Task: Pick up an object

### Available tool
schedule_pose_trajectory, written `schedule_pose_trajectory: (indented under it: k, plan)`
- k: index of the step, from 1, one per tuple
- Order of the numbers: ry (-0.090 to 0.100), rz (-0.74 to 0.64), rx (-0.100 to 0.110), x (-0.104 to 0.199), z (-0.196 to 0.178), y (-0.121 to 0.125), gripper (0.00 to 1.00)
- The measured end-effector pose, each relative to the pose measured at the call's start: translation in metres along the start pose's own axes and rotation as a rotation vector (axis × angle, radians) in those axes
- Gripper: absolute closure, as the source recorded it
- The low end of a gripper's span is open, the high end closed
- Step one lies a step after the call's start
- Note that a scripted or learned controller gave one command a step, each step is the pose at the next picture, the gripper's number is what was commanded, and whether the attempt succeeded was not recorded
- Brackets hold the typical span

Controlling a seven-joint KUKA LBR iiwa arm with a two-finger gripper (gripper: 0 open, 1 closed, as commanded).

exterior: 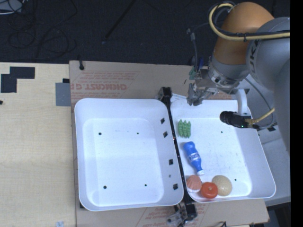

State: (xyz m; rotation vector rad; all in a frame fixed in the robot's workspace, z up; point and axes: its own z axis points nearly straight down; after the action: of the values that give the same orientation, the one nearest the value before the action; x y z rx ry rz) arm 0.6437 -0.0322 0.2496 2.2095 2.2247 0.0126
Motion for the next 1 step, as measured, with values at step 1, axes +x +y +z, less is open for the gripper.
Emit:
schedule_pose_trajectory:
  k: [1]
  plan:
    - [-0.002, 0.004, 0.012, -0.0032, 0.0076, -0.003, 0.0]
